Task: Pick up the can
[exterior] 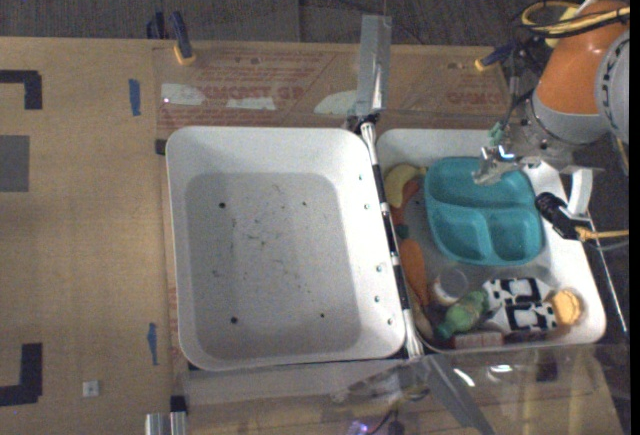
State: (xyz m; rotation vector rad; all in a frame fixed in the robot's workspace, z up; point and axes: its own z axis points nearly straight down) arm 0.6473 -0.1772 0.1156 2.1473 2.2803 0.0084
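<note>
Lying toward the near edge of the right bin (590, 318), the can (450, 281) sits well below and slightly left of the pincer (492, 166), beyond the teal tray (480, 213); pincer opening cannot be told.

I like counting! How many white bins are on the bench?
2. The left bin lies beside the right bin, their sides touching. The right one holds a teal tray and other things, with the gripper over the tray's far edge.
</note>
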